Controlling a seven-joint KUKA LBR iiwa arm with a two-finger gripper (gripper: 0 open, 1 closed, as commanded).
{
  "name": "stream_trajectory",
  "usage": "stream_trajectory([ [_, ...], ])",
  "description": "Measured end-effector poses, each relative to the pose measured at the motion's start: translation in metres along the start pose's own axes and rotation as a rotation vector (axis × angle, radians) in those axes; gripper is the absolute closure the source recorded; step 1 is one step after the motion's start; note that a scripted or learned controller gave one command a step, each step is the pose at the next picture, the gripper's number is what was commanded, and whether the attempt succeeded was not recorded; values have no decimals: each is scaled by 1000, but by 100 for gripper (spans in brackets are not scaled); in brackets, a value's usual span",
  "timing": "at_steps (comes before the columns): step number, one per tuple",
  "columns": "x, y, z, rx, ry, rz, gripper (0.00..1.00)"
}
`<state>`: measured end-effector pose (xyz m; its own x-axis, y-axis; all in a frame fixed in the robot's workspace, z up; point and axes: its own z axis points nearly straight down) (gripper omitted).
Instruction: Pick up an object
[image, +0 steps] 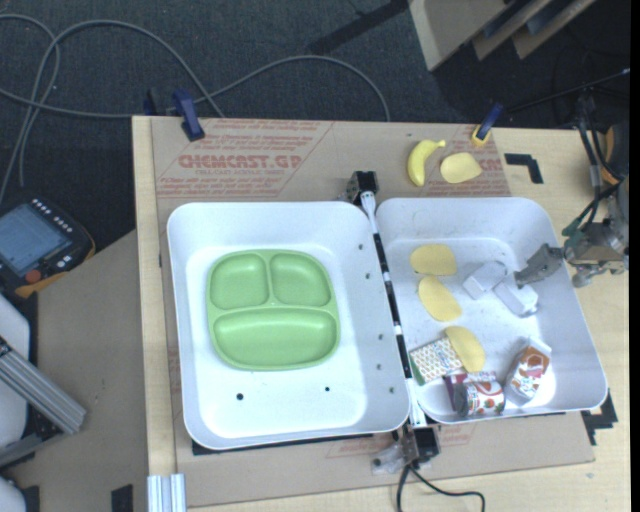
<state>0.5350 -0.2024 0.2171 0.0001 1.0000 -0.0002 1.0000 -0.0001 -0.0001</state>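
From above, two white bins sit side by side on a brown board. The left bin (190, 300) holds a green divided plate (272, 308) with three compartments, its long side running left to right.

The right bin (580, 340) holds the loose things. Three yellow oval pieces lie in a rough line down its left half: the upper yellow piece (433, 260) lies with its long axis nearly left to right, the middle yellow piece (439, 298) slants from upper left to lower right, and the lower yellow piece (466, 348) slants the same way. Touching that last one on its left is a small checkered packet (433, 359), its print too small to read. A small printed cup (484, 395) and a second printed cup (530, 373) lie near the front rim; their labels cannot be read.

The gripper (535, 268) reaches in from the right over the bin's upper right part. Whether it is parted or closed cannot be told. Grey shapes (487, 281) lie just left of it.

Outside the bins, on the board's far edge, lie a banana (424, 160) and a yellow lump (460, 167) just beside it. Red print on the board (240, 160) reads roughly "CHEMCAST GP", upside down and blurred. Two blue clamps (187, 115) hold the far edge.
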Motion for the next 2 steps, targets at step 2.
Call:
stream_trajectory([
  [2,106,-2,75,2,1,-1,0],
])
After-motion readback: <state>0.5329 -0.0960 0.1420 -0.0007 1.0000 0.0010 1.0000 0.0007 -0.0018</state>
